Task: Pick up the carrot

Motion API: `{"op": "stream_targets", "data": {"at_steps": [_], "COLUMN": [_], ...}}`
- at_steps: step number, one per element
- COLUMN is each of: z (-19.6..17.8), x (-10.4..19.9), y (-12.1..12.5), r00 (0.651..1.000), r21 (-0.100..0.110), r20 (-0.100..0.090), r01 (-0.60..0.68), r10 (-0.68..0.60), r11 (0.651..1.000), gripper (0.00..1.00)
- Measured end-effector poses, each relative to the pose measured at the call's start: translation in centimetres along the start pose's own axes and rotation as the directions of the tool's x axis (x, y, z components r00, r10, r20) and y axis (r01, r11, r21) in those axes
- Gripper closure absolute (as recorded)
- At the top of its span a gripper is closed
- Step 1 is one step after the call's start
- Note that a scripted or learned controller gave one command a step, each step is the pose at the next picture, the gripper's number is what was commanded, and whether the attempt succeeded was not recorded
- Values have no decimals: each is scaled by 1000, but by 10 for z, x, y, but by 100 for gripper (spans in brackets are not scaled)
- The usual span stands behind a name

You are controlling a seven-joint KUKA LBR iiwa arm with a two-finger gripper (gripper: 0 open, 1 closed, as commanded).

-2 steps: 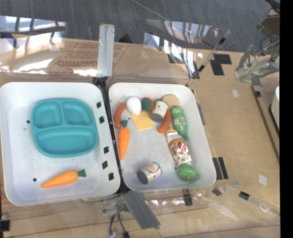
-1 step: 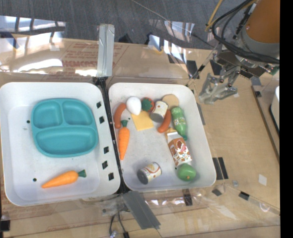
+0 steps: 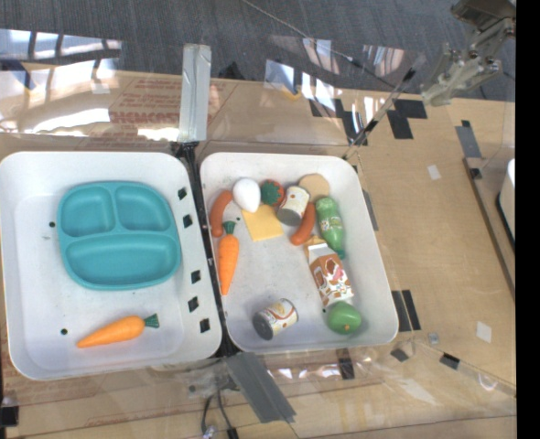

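The main risk is ambiguity of target — 2 carrots are present, 1 in each bin. The carrot (image 3: 116, 331) in the left bin (image 3: 14, 245) lies alone on the floor near the front wall, well apart from the teal divided plate (image 3: 117, 234), with open space on every side; it appears the easier pick. The second carrot (image 3: 227, 256) in the right bin (image 3: 372, 273) lies lengthwise just beside the bin's left wall, so a descending finger could strike the wall or the rim and fail to seat around it. Near its top end sit a sausage-like piece (image 3: 219, 210), a white egg (image 3: 246, 194) and a yellow cheese wedge (image 3: 263, 222), any of which could be nudged or caught by mistake. An orange-red piece (image 3: 304, 230) beside the green cucumber-like item (image 3: 330, 224) resembles a carrot in colour and could also be mistaken for one. The right bin further holds a small can (image 3: 275, 318) on its side, a printed carton (image 3: 330, 280), a green rounded fruit (image 3: 344, 318), a second can (image 3: 294, 205), a tan round piece (image 3: 315, 186) and a small red-and-green item (image 3: 270, 191). Both carrots are tapered and smooth — a grip near the thin end is likely to slip. The gripper (image 3: 458, 69) is at the upper right, well clear of both bins; whether its fingers are spread or closed cannot be determined, and no object is seen in it.
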State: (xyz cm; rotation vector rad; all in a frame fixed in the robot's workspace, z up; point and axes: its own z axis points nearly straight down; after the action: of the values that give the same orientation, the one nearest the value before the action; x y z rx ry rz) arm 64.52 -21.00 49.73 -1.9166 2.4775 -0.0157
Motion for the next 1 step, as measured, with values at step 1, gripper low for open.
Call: {"op": "stream_targets", "data": {"at_steps": [1], "z": [155], "x": [-2], "y": [3], "r00": [986], "r21": [-24], "r20": [6], "r01": [166], "r10": [-165], "r11": [986], "gripper": [100]}}
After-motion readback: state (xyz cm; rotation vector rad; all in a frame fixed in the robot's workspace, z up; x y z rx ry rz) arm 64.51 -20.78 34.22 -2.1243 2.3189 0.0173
